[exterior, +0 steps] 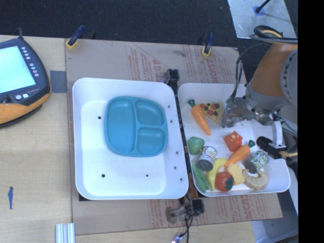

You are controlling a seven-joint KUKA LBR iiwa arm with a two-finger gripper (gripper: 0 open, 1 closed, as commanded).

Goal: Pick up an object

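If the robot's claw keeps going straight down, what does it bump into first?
The gripper points down into the right bin, just right of the pizza slice. Straight below looks like bare white bin floor, though the pizza slice's edge might get clipped. Height is hard to judge from above.

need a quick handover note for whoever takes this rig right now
Pincer: low over the right bin, upper middle, beside the pizza slice; nothing visibly held.
Things: right bin holds the toys: carrot, pizza slice, strawberry, second carrot, green pepper, can, tomato and more, crowded at the near end. Left bin holds a blue divided plate.
Done: arm is in position over the toys.
Left: grasp one and lift it.
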